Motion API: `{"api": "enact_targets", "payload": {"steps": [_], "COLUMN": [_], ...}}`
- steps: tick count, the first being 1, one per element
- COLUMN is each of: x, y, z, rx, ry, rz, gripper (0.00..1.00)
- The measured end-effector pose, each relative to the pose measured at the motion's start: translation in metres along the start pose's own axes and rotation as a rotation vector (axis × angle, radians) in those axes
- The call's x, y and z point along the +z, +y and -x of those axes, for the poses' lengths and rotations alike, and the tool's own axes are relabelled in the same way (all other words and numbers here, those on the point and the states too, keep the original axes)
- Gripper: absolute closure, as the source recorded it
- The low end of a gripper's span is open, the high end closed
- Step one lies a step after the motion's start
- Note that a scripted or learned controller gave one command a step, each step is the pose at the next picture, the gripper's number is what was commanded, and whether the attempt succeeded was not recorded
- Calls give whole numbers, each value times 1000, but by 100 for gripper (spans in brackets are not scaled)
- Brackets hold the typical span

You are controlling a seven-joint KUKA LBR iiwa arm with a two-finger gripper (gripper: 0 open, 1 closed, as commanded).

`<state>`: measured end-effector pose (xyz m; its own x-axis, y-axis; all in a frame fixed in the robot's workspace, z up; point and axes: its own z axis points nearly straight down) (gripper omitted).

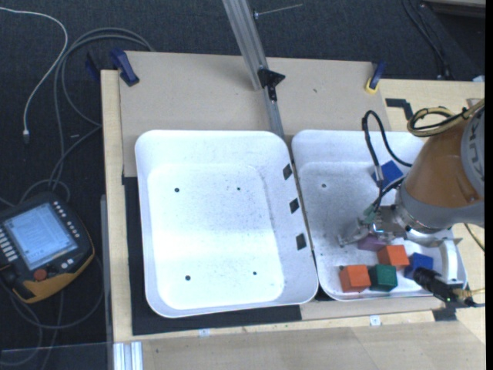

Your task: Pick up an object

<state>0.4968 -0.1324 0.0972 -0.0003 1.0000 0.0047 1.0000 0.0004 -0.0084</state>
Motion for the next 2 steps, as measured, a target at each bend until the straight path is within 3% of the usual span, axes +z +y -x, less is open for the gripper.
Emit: {"api": "enact_targets", "payload": {"steps": [1,2], "x": [-2,-17], "y": [13,-9], "z": [2,12], "rx": [-1,1], "ry": [-5,-3], "rz": [11,6], "gripper": [0,0]}}
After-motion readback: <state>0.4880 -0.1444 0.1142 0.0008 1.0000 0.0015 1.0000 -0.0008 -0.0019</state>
